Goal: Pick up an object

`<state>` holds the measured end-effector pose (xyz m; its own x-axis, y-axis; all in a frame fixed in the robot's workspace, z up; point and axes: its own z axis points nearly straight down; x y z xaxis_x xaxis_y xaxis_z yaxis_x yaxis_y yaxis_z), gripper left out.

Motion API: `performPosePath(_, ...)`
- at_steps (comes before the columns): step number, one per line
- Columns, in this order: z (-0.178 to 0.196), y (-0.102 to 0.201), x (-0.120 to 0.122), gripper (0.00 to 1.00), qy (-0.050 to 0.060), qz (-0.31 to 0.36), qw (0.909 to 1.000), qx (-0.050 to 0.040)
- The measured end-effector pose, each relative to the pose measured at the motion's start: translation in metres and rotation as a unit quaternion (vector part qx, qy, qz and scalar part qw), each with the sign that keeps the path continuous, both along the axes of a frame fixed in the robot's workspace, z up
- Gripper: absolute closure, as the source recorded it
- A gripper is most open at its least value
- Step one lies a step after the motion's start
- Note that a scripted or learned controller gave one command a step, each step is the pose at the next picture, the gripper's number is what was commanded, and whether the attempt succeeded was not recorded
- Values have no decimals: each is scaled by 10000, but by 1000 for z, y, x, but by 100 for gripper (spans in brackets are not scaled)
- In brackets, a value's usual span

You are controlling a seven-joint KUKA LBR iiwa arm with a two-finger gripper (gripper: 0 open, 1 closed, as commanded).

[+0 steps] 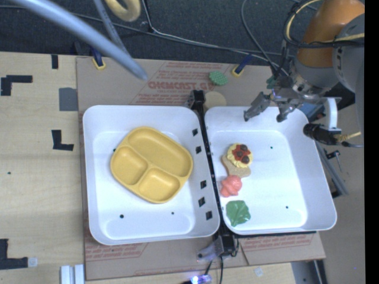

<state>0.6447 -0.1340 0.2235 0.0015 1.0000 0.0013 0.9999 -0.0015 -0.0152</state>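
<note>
Camera view, fixed above the worktop (35, 158), looks down on two shallow white bins set side by side, with the right bin (296, 176) taken as the landmark; inside it, near its left wall, three small things lie in a line from back to front: a yellow tart-like toy with a dark red top (238, 158), just in front of it and touching it a pink lump (231, 186), and nearer the front rim, a little apart, a green leaf-shaped piece (237, 212); the left bin (100, 218), touching the right bin's left wall, carries a yellow divided plate (151, 164) with three compartments; the gripper (266, 110) hangs above the back rim of the right bin, toward its middle, with the grey arm and its orange band (328, 25) behind and to the right of that bin; the jaws stand wide apart, their two dark tips spread and with nothing between them; the tart-like toy lies well in front of the jaws and to their left, the pink lump and green piece farther still toward the bin's front; beyond the right bin's back left corner, on the cardboard sheet (172, 81), sits a small green ridged object (218, 77)
</note>
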Motion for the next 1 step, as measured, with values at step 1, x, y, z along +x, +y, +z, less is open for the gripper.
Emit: performPosePath(1, 9, 1, 2, 0, -67, 15, 10000, -7)
